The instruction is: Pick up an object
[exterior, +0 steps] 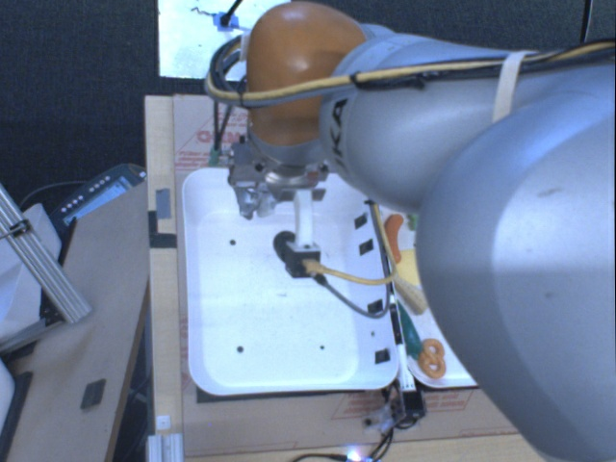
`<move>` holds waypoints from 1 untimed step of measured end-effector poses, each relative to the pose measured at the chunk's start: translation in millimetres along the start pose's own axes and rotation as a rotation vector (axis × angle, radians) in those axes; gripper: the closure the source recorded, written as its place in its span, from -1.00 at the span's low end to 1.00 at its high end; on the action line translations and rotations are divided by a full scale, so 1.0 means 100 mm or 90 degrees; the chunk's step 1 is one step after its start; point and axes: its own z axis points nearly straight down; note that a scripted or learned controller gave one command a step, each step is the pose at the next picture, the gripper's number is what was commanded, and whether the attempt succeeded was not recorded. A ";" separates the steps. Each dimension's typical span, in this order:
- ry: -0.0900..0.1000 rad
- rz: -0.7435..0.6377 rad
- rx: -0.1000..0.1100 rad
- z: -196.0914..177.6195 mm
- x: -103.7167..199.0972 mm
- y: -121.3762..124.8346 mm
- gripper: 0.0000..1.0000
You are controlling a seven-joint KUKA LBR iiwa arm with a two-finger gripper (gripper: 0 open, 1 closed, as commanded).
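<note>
Gripper (256, 204) held over the left bin (252, 327), toward its 12 o'clock edge.

The grey arm was seen reaching in from 3 o'clock, with the gripper hung low above the white floor of the left bin on the tabletop (163, 301); whether it was open or closed could not be told, and nothing was seen held in it. The objects were gathered in the right bin (454, 381), at 3 to 4 o'clock from the gripper: an orange piece (395, 229), a yellow piece (410, 283), a green handle (408, 333) and an orange looped item (432, 359), partly hidden by the arm.
</note>
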 end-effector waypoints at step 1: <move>0.007 0.000 -0.021 -3.01 -0.02 -0.24 1.00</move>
